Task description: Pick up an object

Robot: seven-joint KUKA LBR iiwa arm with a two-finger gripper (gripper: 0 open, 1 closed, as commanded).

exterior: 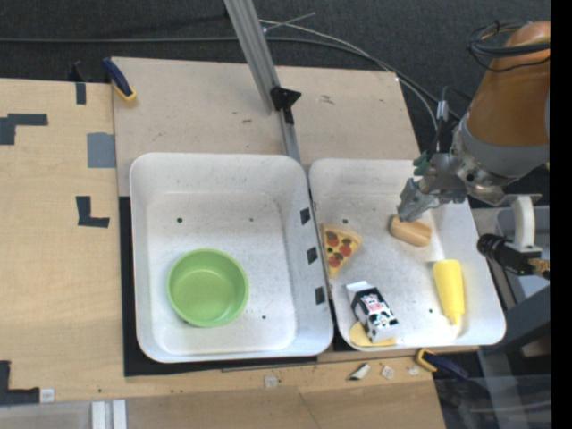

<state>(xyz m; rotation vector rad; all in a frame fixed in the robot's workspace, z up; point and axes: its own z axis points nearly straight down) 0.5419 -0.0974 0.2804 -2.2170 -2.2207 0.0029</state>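
Overhead, a grey metal pole (pixel 257 50) slants down from the far edge to a black clamp (pixel 284 97) just beyond the gap between the two bins, and thin cables (pixel 357 56) curve across the desk (pixel 54 195) toward the arm. A blue and yellow clip (pixel 119 79) lies at the far left corner of the desk's pale board; another (pixel 435 362) lies near the right bin's near edge.

The left bin (pixel 147 172) holds one green bowl (pixel 207 286), upright, in its near left part. The right bin (pixel 344 172) holds a pizza slice toy (pixel 340 247) near its left wall, a black and white carton (pixel 373 311) at its near edge resting partly on a flat yellowish piece (pixel 359 333), a yellow corn cob (pixel 449 289) along its right side, and a tan bread roll (pixel 410 231) in its far right part.

The gripper (pixel 416 206) hangs right at the bread roll's far end, touching or nearly so. Whether its fingers are wide or narrow cannot be told. The roll is small, oval, light brown, lying flat on the bin floor, apart from the corn cob.
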